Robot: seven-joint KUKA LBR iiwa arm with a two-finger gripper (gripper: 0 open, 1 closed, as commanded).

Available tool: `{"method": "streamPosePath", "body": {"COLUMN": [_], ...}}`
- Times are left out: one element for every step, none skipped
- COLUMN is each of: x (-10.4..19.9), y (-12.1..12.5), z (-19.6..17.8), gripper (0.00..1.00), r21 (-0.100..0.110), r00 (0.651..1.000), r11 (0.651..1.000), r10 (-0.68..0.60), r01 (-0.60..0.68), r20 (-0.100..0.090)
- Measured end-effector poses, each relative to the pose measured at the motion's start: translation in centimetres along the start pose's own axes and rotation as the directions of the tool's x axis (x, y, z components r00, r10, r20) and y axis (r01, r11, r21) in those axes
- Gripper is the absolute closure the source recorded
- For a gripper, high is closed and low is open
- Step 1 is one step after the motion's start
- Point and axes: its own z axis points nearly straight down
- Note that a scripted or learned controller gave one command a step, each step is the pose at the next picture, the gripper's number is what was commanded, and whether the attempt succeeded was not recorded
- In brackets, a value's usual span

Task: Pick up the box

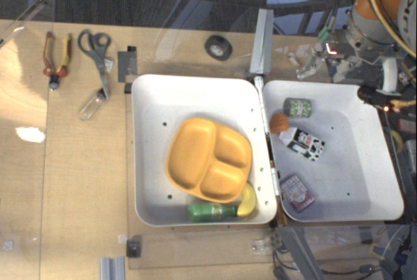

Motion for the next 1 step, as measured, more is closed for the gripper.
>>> {"method": "streamPosePath", "body": {"x": [7.19], "y": [0.23], "z": [7.87], "gripper": [0.0], "r21": [0.001], "r00": [0.999], "r11": [0.999], "r10": [-0.047], "r01": [0.047], "r20": [0.0]}}
